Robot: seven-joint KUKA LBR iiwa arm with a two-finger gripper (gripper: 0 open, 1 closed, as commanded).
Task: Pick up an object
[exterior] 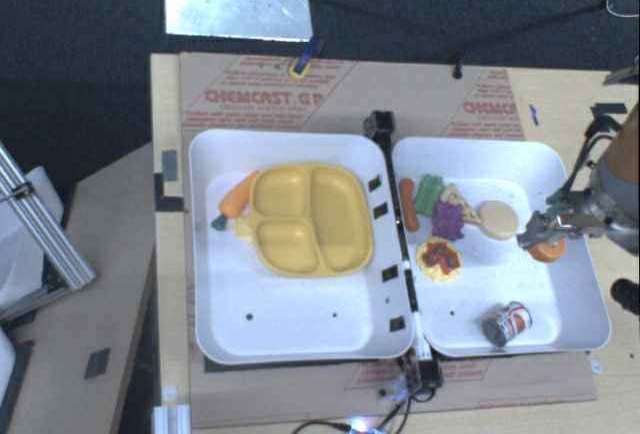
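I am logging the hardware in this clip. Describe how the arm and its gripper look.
The arm enters from the right: an orange-brown band above a grey wrist, with dark cables looping above it. The gripper is grey metal, blocky and compact, with black parts on its body. Its details are blurred at this size.

I count two white bins [300, 342], side by side. On my left one sit one yellow divided plate [305, 218] and one carrot [237, 194]. The right one has seven pieces: one hot dog [409, 204], green item [429, 192], purple item [448, 220], small pizza [440, 258], tan spoon-shaped piece [492, 217], can [506, 323], orange item [547, 249].

Grey arm [615, 212], orange-banded wrist
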